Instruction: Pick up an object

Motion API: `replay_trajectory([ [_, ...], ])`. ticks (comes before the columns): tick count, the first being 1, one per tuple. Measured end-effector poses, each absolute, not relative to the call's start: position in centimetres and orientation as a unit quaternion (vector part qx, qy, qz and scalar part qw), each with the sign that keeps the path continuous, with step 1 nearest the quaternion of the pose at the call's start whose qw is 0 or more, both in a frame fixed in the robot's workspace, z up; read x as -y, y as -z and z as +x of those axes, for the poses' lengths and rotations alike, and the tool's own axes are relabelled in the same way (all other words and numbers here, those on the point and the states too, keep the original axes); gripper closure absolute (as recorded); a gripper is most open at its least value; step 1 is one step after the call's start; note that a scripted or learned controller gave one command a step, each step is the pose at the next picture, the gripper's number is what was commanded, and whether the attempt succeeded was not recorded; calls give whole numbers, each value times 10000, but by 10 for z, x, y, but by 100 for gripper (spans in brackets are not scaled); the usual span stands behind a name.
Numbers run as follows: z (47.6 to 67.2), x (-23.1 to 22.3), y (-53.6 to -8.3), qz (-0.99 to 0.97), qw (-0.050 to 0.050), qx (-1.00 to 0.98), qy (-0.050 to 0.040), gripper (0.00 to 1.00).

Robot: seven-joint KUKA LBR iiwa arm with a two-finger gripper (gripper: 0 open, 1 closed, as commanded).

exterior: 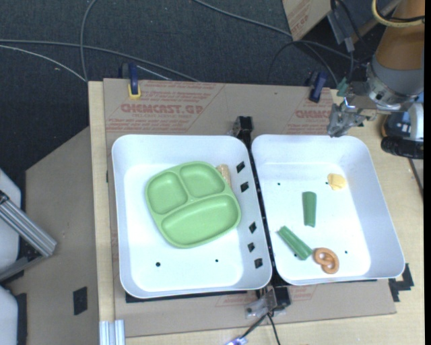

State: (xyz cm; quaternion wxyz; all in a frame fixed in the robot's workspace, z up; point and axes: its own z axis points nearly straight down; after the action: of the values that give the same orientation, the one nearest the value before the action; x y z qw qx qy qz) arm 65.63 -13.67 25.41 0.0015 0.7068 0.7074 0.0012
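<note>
A dark blue-grey carpeted floor [188, 40] fills the upper part of the view, crossed by thin grey cables [87, 40]. A brown cardboard-covered bench top [175, 104] (printed with red lettering) is held by two blue clamps [133, 77] along its far edge. A brown cardboard box [303, 17] sits at the top, and a silver aluminium rail [23, 222] lies at the left

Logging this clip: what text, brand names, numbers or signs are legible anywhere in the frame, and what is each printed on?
"CHEMCAST GP", red print, on the brown board behind the left bin; the last letters are uncertain.
A second red print of the same look, on the board behind the right bin, is partly covered and too blurred to read.
No readable text on the green tray, the bins, the small objects or the gripper.
</note>
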Motion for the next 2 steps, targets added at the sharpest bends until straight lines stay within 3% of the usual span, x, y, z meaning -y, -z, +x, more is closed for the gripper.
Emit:
replay_trajectory([
  [1,652,89,-244,7058,-13,-7084,3,100],
  [2,663,39,-237,7055,-3,-7087,-5,100],
])
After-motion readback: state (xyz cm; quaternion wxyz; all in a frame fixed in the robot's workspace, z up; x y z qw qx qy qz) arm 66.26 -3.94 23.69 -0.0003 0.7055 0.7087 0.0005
